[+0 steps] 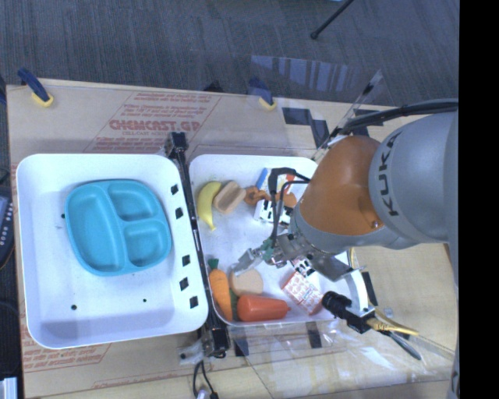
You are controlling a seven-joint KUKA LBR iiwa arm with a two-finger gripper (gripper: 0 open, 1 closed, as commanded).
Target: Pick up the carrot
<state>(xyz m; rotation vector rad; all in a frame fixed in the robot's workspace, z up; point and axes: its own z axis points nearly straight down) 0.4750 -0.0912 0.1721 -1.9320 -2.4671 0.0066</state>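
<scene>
Dark grey ribbed carpet floor [156,35] across the top, crossed at the upper right by a thin black rod [335,19] running at a slant. Below it, a flat brown cardboard-covered bench top [117,117] printed with red lettering, pinned at its far edge by a blue-and-yellow spring clamp [35,87] on the left and a second blue clamp [261,92] near the middle. Strips of clear shiny plastic film [312,78] lying over the far edge, catching pale reflections. More bare cardboard along the near edge, under tangled black cables [204,374]. Even, soft light overall, with no hard shadows.
</scene>
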